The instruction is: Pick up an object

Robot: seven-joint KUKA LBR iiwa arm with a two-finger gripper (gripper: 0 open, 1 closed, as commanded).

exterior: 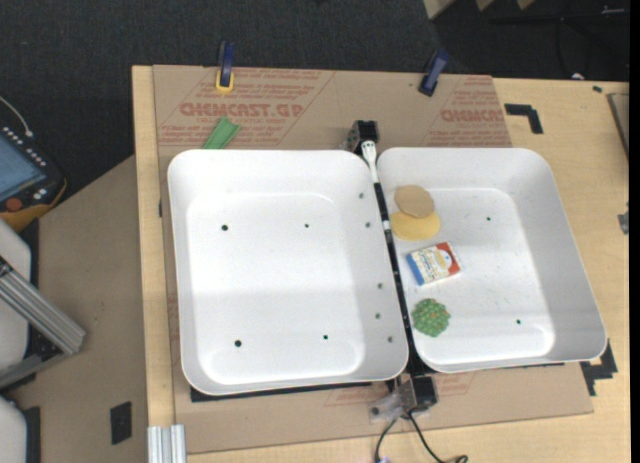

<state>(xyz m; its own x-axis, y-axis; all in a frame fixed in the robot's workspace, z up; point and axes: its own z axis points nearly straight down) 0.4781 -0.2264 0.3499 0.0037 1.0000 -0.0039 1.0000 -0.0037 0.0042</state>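
"CHEMCAST" brown board point(240, 109), small packet point(433, 264), label perhaps unreadable

Two bins sit side by side on a board point(300, 111), the left bin point(190, 251) touching the right bin point(540, 251) along their inner edges. In the right bin, near its left wall, three things lie in a row: a round piece point(414, 212) farthest, a small packet point(433, 264) just nearer, and a bumpy ball point(431, 317) nearest. Two clamps point(226, 66) grip the board's far edge.
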